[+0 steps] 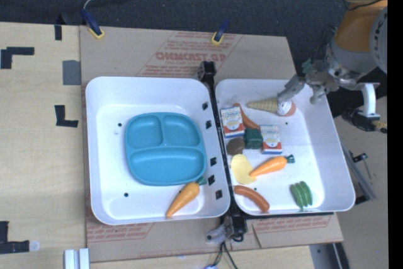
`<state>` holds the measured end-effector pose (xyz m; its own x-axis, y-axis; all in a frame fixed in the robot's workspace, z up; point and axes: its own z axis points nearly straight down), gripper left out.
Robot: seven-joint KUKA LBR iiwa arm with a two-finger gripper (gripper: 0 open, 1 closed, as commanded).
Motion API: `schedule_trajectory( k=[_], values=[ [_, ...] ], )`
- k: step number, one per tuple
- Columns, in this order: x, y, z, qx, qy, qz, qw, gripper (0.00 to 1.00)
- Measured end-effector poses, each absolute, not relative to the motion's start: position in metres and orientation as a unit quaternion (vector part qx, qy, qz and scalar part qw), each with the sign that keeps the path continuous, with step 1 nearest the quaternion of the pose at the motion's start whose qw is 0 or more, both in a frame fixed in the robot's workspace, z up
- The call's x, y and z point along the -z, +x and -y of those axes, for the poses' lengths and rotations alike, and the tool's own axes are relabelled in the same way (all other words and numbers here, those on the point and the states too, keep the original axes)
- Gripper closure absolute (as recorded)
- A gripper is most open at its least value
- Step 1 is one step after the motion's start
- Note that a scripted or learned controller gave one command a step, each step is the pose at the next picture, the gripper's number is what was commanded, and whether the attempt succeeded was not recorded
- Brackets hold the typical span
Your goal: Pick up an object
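Pincer (286, 97) hovers at the right bin's (337, 154) far edge, grip state unreadable, ice-cream cone (263, 105) just beside it (likely target); approach step, next move: descend squarely onto the cone.

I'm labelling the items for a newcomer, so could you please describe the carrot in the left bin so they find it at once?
Start at the left bin, which holds a blue divided plate. Just below the plate's lower right corner, near the bin's front wall, lies the carrot. It is orange, unlike the plate.

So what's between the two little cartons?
In the camera view, a dark green block sits between the left carton and the right carton.
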<state>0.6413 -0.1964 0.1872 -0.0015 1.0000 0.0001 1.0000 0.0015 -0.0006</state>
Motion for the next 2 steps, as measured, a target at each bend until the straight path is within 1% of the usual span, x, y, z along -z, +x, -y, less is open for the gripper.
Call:
schedule_trajectory(
  k=[1, 2],
  values=[
    [-0.086, 0.67, 0.13, 0.0012, -0.706, 0.708, -0.001, 0.0],
    [-0.086, 0.617, 0.125, 0.0004, -0.707, 0.707, -0.002, 0.0]
  ],
)
